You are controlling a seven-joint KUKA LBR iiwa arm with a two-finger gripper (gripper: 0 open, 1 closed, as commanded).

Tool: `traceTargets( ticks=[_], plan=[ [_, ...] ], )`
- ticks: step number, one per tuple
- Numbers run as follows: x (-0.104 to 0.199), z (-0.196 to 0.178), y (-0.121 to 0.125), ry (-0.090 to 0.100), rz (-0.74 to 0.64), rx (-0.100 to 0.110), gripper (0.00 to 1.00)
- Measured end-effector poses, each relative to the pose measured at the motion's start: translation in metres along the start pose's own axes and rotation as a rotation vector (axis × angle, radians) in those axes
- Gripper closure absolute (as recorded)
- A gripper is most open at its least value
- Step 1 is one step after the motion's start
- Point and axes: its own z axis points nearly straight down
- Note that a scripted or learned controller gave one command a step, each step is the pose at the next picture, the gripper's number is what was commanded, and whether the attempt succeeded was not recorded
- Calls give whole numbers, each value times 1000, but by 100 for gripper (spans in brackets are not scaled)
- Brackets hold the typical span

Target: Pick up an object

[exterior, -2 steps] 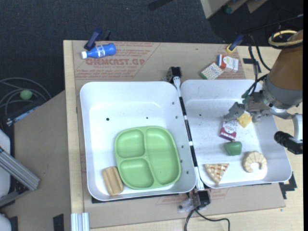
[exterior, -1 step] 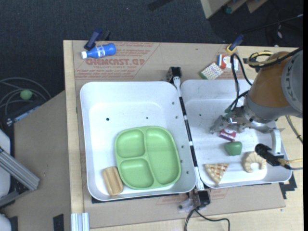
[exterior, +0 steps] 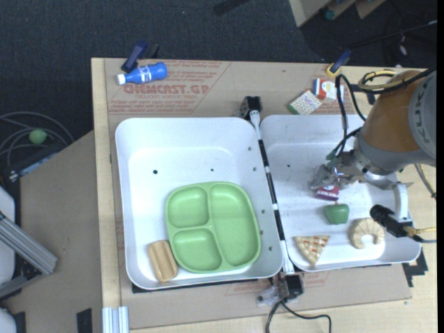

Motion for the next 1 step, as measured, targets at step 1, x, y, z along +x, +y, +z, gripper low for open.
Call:
traceTargets(
  ticks=[1],
  plan=[
    [90,-91,18,2,-4,-2,100]
  ],
)
